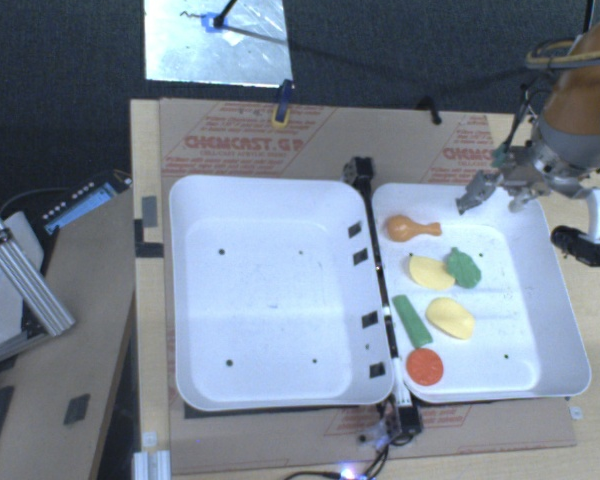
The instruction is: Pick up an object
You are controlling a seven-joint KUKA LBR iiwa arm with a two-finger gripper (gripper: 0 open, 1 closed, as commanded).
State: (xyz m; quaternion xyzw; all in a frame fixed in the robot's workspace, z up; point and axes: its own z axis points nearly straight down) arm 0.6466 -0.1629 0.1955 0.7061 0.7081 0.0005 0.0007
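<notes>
Several small food toys lie in the right bin (540, 298): an orange drumstick-shaped piece (410, 229), a yellow piece (430, 272), a green leafy piece (464, 267), a green stick (413, 320), a second yellow piece (450, 317) and a red-orange round piece (425, 367). My gripper (495, 195) hangs above the far edge of the right bin, up and to the right of the toys. Its two fingers are spread apart with nothing between them.
The left bin (270, 288) lies beside the right one, joined by a black hinge strip (375, 268). Both bins rest on a cardboard sheet (240, 133). A shiny metal plate (215, 28) lies at the far back. Aluminium framing (20, 278) stands at the left.
</notes>
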